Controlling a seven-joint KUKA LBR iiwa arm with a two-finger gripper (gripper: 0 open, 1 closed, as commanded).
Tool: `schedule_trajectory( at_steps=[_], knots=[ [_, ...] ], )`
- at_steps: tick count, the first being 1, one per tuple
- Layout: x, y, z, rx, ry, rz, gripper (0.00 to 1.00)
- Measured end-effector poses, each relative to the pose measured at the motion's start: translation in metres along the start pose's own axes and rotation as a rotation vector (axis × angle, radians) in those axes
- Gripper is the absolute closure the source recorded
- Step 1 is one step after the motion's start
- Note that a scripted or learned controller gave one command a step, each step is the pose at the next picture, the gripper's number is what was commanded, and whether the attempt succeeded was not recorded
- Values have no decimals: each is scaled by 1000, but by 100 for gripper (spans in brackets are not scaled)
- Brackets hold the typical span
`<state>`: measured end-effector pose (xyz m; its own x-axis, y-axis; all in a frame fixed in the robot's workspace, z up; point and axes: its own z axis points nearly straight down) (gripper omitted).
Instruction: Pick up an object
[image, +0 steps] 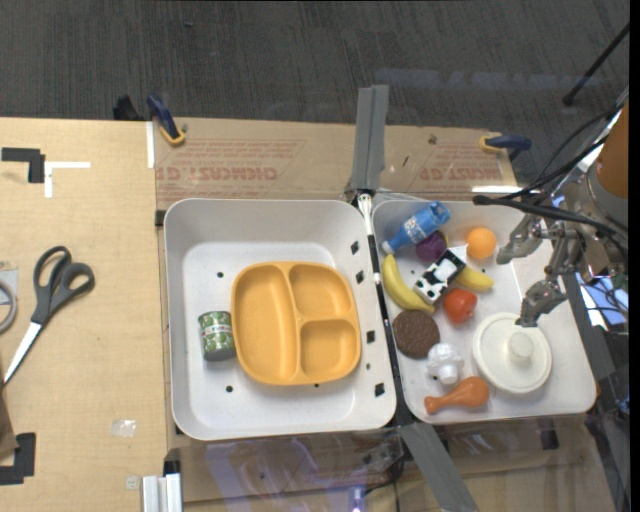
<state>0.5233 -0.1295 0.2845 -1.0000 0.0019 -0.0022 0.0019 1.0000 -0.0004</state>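
My gripper (525, 275) hangs over the right side of the right bin (590, 400), open, with nothing between its fingers. One fingertip (531, 305) is just above a white round lid with a knob (512, 353). To the left of the gripper lie an orange (481, 242), a red tomato (460, 305), a black-and-white die (440, 275), a banana (398, 285) and a purple plum (432, 246). A blue bottle (415, 225) lies at the bin's back. A brown cookie (413, 332), a small white figure (443, 362) and a drumstick (458, 397) lie toward the front.
The left bin (185, 300) holds a yellow divided plate (297, 322) and a green can (215, 335). Scissors (45, 295) lie on the wooden bench at far left. Cables run along the right edge by the arm.
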Motion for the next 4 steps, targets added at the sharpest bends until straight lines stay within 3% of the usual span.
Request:
schedule_trajectory(
  at_steps=[1,2,3,4],
  knots=[
    [-61,-25,90,0,0,6,0],
    [-118,-48,189,1,-3,-73,0],
    [-126,-89,190,2,-7,-48,0],
    [-129,-88,178,5,-14,-51,100]
  ],
)
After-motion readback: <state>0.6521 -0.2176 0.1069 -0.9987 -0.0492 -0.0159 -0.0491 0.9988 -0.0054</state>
